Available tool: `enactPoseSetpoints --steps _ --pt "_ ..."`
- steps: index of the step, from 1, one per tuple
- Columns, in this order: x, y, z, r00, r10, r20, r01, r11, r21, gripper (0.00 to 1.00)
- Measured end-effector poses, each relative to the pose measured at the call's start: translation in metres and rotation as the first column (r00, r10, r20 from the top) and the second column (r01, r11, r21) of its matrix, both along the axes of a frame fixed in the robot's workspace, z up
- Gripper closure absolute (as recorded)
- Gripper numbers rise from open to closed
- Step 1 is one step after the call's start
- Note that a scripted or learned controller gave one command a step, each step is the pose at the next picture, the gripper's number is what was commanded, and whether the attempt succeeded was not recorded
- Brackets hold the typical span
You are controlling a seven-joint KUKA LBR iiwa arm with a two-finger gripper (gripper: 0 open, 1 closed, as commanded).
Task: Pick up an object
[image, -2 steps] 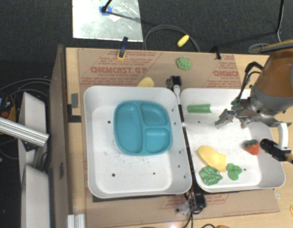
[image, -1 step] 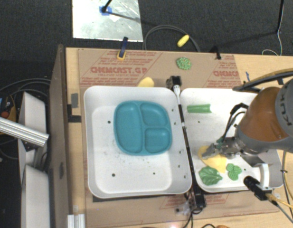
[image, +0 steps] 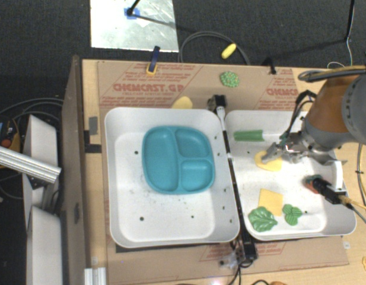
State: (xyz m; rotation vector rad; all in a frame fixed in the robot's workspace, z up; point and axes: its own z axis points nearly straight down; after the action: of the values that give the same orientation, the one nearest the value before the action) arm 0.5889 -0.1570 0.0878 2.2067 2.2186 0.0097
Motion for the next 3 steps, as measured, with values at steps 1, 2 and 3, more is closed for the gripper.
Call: enactPoseSetpoints --steps 1,2,3 --pt "-0.003 0.053 0.010 1.000 0.003 -0.011 -0.003 1.000 0.006 0.00" --pt "-0.003 0.050 0.009 1.000 -0.002 -0.012 0.002 1.000 0.005 0.00" --pt "-0.002 0.050 0.020 1.000 0.000 -0.009 0.000 1.000 0.005 1.00"
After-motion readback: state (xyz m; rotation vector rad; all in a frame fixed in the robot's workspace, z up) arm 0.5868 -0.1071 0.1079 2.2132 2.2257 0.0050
